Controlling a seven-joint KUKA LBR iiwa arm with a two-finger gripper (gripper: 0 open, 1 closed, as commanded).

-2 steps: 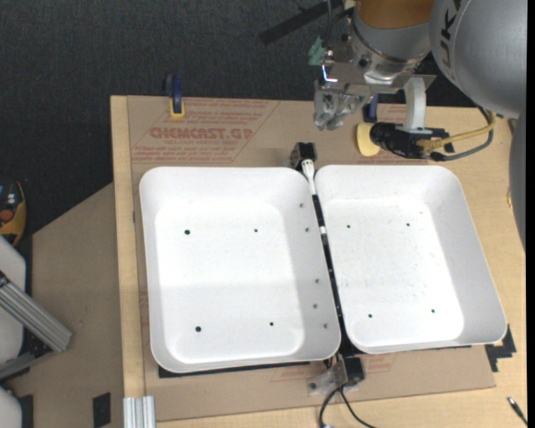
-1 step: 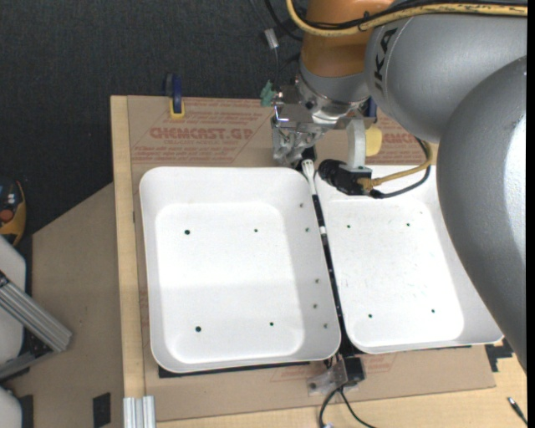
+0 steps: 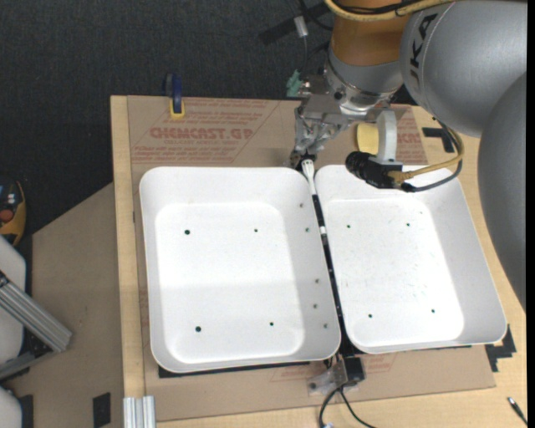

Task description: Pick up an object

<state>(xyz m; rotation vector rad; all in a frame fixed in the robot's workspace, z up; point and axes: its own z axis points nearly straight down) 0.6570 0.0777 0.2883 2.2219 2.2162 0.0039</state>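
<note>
The claw [image 3: 303, 157] points down at the far edge of the bins, right above the spot where the two bins meet. I cannot tell how far open the claw is. I cannot tell if it has hold of anything, and I cannot tell where the thing to pick up is.

Just below the claw a thin dark gap [image 3: 324, 242] runs toward the near side, between the two bins. One white bin [image 3: 150, 251] lies below the claw and to its left. The other white bin [image 3: 483, 259] lies below the claw and to its right. Both have small dark dots [image 3: 187, 232] on the floor.

Above the claw is the orange band [image 3: 368, 25], and the big grey arm [image 3: 472, 58] goes off to the right of it.

The bins sit on a brown table [image 3: 134, 334] with red letters [image 3: 201, 131] to the left of the claw. Farther left, at the far edge, is a blue and yellow clamp [image 3: 175, 94]. Far below the claw, at the near edge, a black cable [image 3: 338, 399] curls away. A metal rail [image 3: 33, 316] lies far off to the lower left.
</note>
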